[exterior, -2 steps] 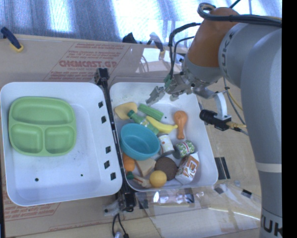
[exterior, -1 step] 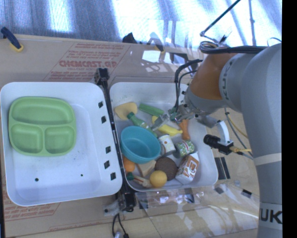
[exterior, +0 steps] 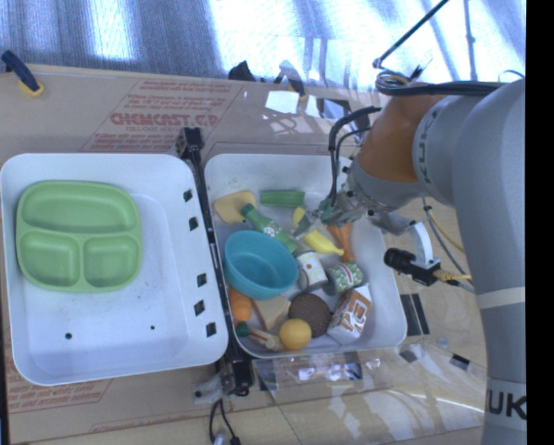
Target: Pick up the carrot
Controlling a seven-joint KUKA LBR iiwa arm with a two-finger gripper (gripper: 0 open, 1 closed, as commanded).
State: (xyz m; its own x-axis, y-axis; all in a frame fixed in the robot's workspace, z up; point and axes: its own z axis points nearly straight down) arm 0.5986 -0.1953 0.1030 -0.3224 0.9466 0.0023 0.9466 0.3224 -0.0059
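The grey two-finger gripper (exterior: 331, 213) hangs low in the right-hand shallow white bin (exterior: 385, 290); whether its jaws are wide or narrow I cannot tell. The slim orange carrot (exterior: 343, 239) lies just below them, seemingly untouched, beside a yellow plastic banana (exterior: 321, 243).

Arm (exterior: 481, 156): grey casing, orange band (exterior: 393, 146) above wrist, black cables (exterior: 342, 142) looped alongside, partial white lettering near base.

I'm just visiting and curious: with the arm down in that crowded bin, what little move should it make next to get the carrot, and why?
Probably a short drop straight down onto the carrot. The hand sits low in the right bin, just above the carrot's upper end, and a yellow banana lies right beside it, so a sideways shift risks catching that instead.
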